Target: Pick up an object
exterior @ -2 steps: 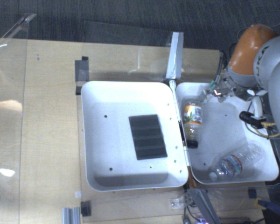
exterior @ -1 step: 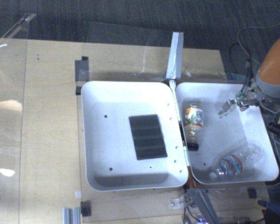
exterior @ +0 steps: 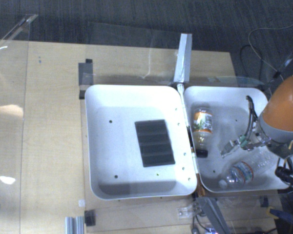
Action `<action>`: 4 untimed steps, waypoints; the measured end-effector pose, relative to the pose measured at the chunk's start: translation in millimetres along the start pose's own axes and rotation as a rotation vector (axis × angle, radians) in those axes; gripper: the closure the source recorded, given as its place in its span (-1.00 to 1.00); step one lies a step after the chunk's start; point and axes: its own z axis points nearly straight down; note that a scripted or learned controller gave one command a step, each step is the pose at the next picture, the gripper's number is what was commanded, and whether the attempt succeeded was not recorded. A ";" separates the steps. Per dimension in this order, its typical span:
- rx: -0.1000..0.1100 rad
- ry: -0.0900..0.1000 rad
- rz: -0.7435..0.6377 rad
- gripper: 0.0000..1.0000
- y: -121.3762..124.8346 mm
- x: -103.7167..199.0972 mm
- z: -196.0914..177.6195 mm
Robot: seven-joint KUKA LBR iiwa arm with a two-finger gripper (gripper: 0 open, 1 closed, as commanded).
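In the right bin [exterior: 219, 94] a clear jar with an orange and green label [exterior: 202, 123] lies near the left wall. A small black piece [exterior: 201, 153] sits just below it. A clear plastic bottle with a blue label [exterior: 240, 172] lies near the front wall. My gripper [exterior: 235, 145] hangs low over the middle of this bin, between the jar and the bottle, at the end of the arm's orange band [exterior: 284, 106]. I see nothing held in it. A black ribbed pad [exterior: 155, 142] lies flat in the middle of the left bin [exterior: 102, 130].
A raised divider runs between the two bins [exterior: 189, 135]. A grey metal post [exterior: 182, 57] stands behind them. Cables [exterior: 263, 38] trail at the back right, and more hardware and cables sit below the right bin's front edge [exterior: 210, 218].
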 end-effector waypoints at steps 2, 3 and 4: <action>-0.008 -0.004 0.245 -1.00 -6.4 -45.4 22.6; -0.007 -0.002 0.191 -1.00 75.7 -37.0 23.6; 0.011 -0.005 -0.202 -1.00 154.5 -22.6 23.4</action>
